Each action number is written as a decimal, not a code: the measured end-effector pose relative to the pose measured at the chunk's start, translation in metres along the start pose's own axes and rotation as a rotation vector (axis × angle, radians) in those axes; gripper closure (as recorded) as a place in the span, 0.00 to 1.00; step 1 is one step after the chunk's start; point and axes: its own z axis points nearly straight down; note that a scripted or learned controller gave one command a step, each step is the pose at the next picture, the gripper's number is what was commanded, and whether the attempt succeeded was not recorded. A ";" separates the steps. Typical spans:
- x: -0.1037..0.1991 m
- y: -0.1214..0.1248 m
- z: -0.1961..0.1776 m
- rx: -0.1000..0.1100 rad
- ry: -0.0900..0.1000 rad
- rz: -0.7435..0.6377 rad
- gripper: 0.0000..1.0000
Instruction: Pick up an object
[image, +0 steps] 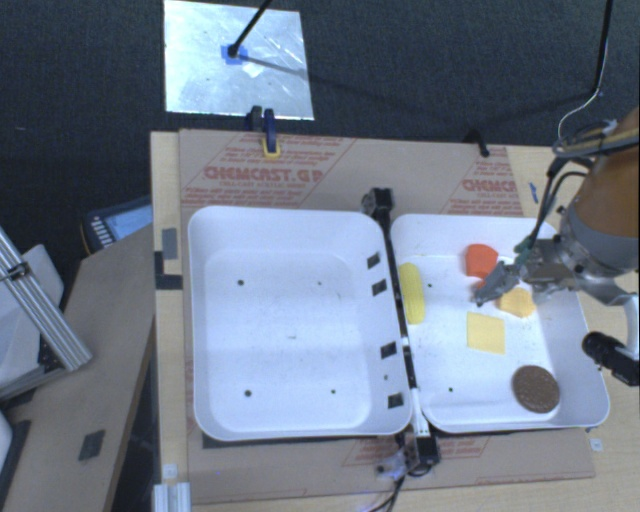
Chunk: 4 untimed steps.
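The right bin (440, 415) holds several objects. An orange-red piece (479, 259) lies near its back. A yellow-orange chunk (518, 303) sits just to the right of the gripper tip. A flat pale-yellow square (487, 333) lies in the middle and a brown round disc (536, 388) at the front right. A long yellow piece (411, 292) rests by the left wall. My gripper (497, 283) hangs low over the bin, between the orange-red piece and the yellow-orange chunk. I see no object lifted off the bin floor.
The left bin (200, 300) stands beside the right one, joined by a black clipped divider (392, 310). The arm's grey wrist with its orange band (605, 215) and cables crosses the bin's right wall. A black part (610, 355) juts in at the right edge.
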 end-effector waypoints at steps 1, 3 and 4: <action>0.037 0.043 -0.146 -0.019 -0.001 -0.007 0.00; 0.050 0.034 -0.259 -0.005 -0.001 -0.007 1.00; -0.033 0.073 -0.273 -0.003 -0.003 0.008 1.00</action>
